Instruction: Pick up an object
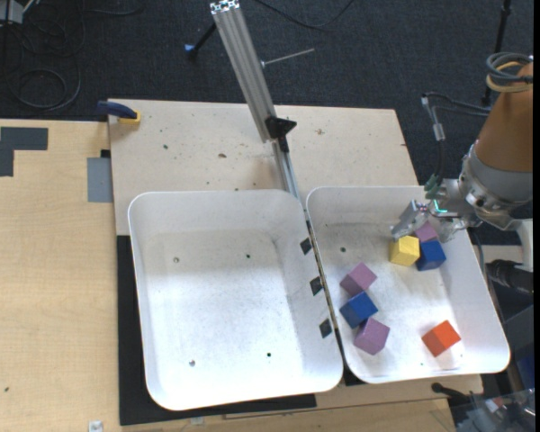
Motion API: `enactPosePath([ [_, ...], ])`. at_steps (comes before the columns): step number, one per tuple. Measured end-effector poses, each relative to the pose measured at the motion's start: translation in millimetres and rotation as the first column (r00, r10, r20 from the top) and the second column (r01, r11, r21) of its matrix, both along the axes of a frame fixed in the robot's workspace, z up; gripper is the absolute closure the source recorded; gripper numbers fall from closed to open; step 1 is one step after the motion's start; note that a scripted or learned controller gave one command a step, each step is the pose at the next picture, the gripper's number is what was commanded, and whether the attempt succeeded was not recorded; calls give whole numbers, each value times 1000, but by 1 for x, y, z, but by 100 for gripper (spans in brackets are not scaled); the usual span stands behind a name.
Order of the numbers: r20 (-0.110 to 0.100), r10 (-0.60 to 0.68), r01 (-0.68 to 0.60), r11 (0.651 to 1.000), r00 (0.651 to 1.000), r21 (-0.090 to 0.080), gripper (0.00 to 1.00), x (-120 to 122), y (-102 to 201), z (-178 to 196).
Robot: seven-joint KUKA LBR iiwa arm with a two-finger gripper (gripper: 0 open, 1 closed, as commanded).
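Observation:
My gripper hangs low over the upper right part of the right bin, at the end of the grey and orange arm. Right under it a cluster of three blocks sits together: a yellow block, a blue block and a purple block that the gripper partly covers. I cannot tell whether the gripper touches any of them. Lower in the same bin lie a purple block, a blue block, another purple block and an orange-red block.
The left bin stands beside the right one, with black clips along the shared rim. A slanted aluminium post rises behind the bins. A blue and yellow clamp lies at the board's far left corner.

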State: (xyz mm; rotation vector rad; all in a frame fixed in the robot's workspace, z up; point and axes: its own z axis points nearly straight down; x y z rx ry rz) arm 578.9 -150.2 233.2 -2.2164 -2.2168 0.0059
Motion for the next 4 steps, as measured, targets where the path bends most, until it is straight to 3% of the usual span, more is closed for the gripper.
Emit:
enactPosePath([
  [1,5,-1,1,1000,1000,-1,0,1,-1,2],
  [2,-1,-1,1,1000,1000,0,0,6,-1,-60],
  [4,9,-3,3,1000,1000,-3,0,-2,-1,-142],
])
